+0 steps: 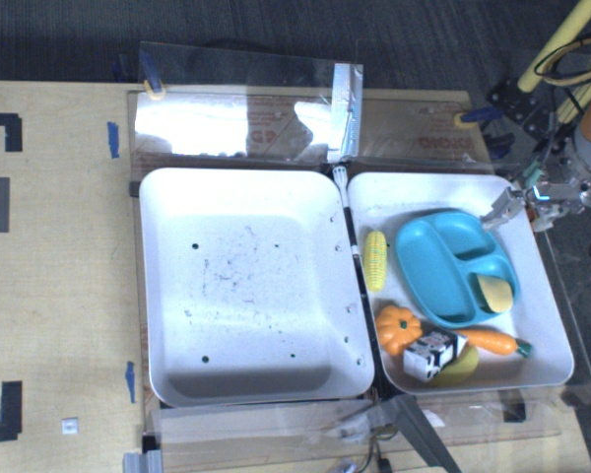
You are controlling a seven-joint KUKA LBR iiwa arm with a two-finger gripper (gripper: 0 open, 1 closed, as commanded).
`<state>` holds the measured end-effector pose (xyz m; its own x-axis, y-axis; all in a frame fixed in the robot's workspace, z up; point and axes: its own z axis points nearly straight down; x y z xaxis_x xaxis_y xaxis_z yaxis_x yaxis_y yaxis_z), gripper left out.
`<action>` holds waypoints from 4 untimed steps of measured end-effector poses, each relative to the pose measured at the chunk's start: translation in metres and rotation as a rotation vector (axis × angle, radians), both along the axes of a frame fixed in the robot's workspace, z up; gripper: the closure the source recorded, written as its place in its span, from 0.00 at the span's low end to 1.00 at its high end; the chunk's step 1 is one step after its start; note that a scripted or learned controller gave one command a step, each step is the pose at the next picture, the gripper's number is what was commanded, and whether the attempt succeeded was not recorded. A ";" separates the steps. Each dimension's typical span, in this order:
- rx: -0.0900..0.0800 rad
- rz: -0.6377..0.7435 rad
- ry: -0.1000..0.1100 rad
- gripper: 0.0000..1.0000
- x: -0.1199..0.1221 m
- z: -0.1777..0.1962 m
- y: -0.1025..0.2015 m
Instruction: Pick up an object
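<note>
The step in hand looks like the approach: nothing is lifted yet, and every candidate lies in the right bin (pixel 557 363), so the next move calls for choosing one and bringing the gripper (pixel 547 197) over it and down. Taking the blue tray (pixel 443 264) as the landmark and going from the near edge back: just below the tray's near rim sit a pumpkin (pixel 397 329), a small black-and-white block (pixel 428 353) touching a yellow-green fruit (pixel 463 363) partly hidden behind it, and a carrot (pixel 491 342) lying lengthwise just beside them. These are crowded together, so a grasp there risks nudging neighbours. A pale yellow piece (pixel 495 291) rests in the tray's right compartment. A corn cob (pixel 375 260) lies to the tray's left, apart from the rest against the bin's wall, and seems the cleanest pick. Beyond the tray's far right corner, at the bin's far right rim, hangs the gripper; it carries nothing that can be seen, and how wide it stands cannot be told. The left bin (pixel 167 205) lies across the divider from the tray.
</note>
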<state>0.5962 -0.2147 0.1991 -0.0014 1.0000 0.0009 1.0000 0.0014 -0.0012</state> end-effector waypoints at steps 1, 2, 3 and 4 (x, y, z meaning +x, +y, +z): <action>-0.002 0.002 -0.004 1.00 0.001 0.011 0.000; -0.002 -0.094 -0.010 1.00 0.025 0.102 0.044; -0.005 -0.093 -0.011 1.00 0.026 0.111 0.044; -0.003 0.025 -0.007 1.00 0.046 0.143 0.058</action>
<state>0.6425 -0.1568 0.3422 -0.0268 0.9996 -0.0027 0.9996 0.0268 0.0052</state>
